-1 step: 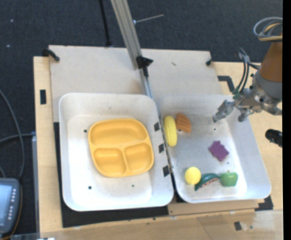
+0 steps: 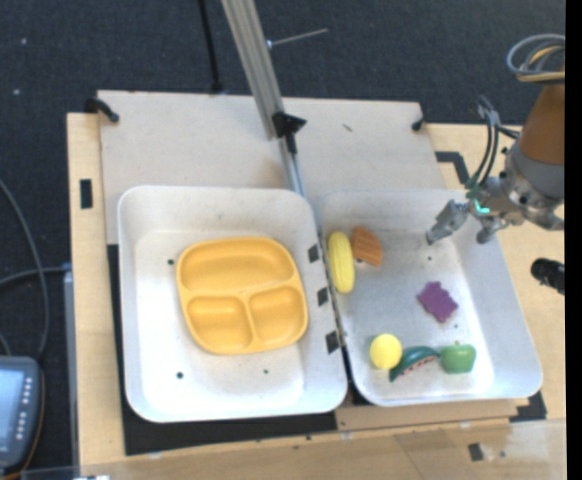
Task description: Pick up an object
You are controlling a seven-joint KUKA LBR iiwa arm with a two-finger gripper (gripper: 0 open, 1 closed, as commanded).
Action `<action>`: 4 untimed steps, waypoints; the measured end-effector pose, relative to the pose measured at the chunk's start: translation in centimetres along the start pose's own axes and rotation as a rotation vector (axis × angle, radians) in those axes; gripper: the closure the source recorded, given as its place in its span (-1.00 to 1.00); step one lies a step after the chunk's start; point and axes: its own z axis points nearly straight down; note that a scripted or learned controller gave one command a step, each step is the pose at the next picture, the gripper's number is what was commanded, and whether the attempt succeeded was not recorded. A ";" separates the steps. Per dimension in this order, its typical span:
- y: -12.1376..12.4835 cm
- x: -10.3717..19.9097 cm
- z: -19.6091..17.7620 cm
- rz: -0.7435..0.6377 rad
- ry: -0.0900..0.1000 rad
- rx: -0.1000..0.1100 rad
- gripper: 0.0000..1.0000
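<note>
White plastic forms the right bin (image 2: 491, 298), the landmark here. Over its upper right corner the gripper (image 2: 467, 222) hangs with fingers spread, grasping nothing. Inside lie a purple toy (image 2: 437, 301) mid-bin, yellow corn (image 2: 341, 261) against its left wall, and a green apple (image 2: 458, 358) near its lower edge.

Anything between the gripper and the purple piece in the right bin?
No. In the camera view the gripper hangs above the right bin's far side, and only bare white floor separates it from the purple toy.
</note>
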 end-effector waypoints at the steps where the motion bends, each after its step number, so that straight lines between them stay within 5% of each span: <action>1: -0.1 0.9 5.2 -0.001 0.001 0.005 -1.00; 2: -0.2 0.8 10.4 0.003 0.001 0.005 -1.00; 3: 0.0 0.7 9.0 0.003 0.000 -0.002 1.00; 4: -0.3 0.7 2.6 0.002 0.000 -0.007 1.00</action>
